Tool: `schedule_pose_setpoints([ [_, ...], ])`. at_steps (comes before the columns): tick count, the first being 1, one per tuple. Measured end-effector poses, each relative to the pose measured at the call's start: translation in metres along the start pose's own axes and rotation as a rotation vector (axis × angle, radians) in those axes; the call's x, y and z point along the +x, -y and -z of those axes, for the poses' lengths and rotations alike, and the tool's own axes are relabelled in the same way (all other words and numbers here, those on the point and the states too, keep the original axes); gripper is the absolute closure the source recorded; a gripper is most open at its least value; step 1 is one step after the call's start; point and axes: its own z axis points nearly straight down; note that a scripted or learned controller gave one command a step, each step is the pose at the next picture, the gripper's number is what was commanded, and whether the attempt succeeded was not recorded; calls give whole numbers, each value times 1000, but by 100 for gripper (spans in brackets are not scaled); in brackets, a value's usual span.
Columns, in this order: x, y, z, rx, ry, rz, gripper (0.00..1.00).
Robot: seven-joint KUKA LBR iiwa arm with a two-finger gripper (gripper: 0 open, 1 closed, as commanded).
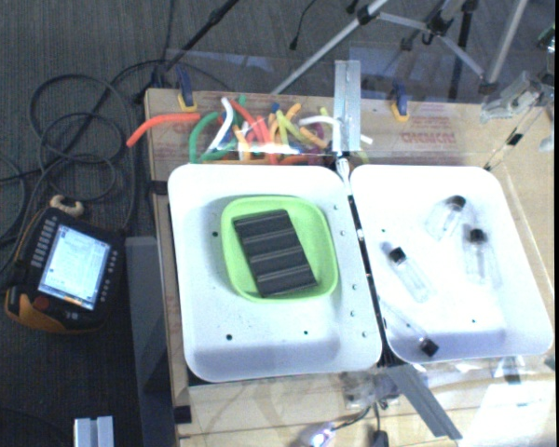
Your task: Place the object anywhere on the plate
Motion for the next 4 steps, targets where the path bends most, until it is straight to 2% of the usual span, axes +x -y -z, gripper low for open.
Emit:
schedule_pose_setpoints([
  [1, -28, 49, 0, 1, -1, -140, 0],
  [2, -43, 86, 0, 0, -2, -221, 0],
  [3, -51, 98, -3, -1, -2, -336, 0],
  [4, -53, 98, -1, 1, -2, -433, 0],
])
